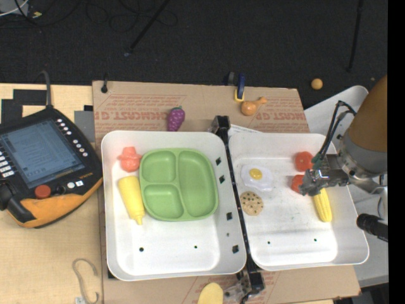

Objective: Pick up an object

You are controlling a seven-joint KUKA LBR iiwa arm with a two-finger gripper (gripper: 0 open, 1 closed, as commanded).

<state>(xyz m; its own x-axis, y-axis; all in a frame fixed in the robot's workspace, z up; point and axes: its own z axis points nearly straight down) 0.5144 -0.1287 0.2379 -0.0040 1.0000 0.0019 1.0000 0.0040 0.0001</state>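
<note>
At the near edge of the bench, outside the bins, lies a yellow plastic lemon-like piece (211, 292), and to the left a grey metal hook (85, 275) rests on the wooden bench top (38, 258). They lie out of the working area, so I judge they are not meant for this try.

The left white shallow bin (164, 258) holds a green plastic plate with three compartments (178, 185). Just beside the plate's left side stands a yellow plastic squeeze bottle (131, 199), and a little farther a small orange-red toy piece (129, 159). On the left of this bin sits the orange and black control pad with a screen (44, 160), put aside on the bench top.

The right white shallow bin (304, 249) holds the small toys spread well apart, probably so that the fingers can come down around a single one: a round brown toy cookie (252, 202), a white toy fried egg with yellow yolk (256, 176), two red toy tomatoes (303, 161), and a yellow toy corn cob (323, 205). The two-finger gripper (314, 183) is low at the right side of this bin, touching or just above the far end of the corn cob and just beside the nearer tomato. Whether it is apart or together I cannot tell. The corn cob seems the likely target, and it lies on the bin floor.

Farther, on the brown cardboard sheet (145, 106), rest a purple toy grape bunch (176, 118) and an orange toy pear-like fruit (250, 106).
</note>
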